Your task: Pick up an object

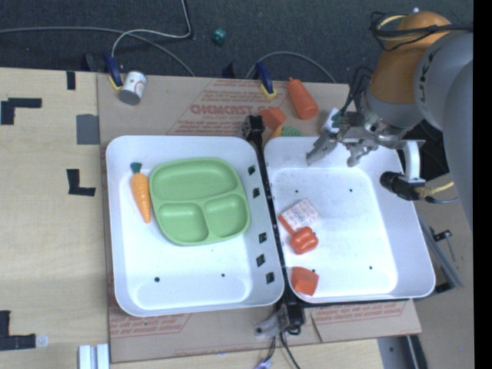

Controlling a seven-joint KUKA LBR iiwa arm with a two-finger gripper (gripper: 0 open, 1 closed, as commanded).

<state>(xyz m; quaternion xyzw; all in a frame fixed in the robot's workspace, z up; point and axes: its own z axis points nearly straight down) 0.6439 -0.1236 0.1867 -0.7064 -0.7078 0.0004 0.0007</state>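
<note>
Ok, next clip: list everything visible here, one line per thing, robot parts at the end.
white bins: 2, white, side by side on the bench
divided plate: 1, green, left bin
toy carrot: 1, orange with green top, left bin, beside the plate
wrapped packet: 1, red and white, right bin near its left wall
orange toys: 2, orange-red, right bin below the packet
orange pieces: 2, orange, on the cardboard behind the bins
small can: 1, white, cardboard's far left corner
clamps: 2, blue and yellow, cardboard's far edge
cables: several, grey, dark floor behind
gripper: 1, grey, above the right bin's far edge, open, holding nothing
arm: 1, grey with orange band
</note>
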